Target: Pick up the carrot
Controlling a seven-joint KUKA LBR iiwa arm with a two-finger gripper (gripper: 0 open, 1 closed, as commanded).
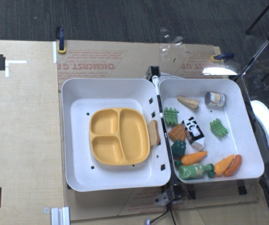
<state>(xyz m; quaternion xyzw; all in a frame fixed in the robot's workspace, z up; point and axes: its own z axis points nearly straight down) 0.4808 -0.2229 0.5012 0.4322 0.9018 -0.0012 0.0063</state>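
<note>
The carrot [194, 157] lies in the right bin [245, 125], near its front edge and left of centre, tilted, just behind a green bottle-shaped toy [192, 172]; a second orange piece [223, 164] and a red sausage [233, 165] lie side by side toward the front right corner; a silver can [215, 98] and a tan wedge [188, 102] sit near the back edge; the left bin [73, 125] holds a yellow divided plate [120, 136] with a bread slice [153, 132] at its right rim; whether the gripper is open or closed cannot be told
</note>
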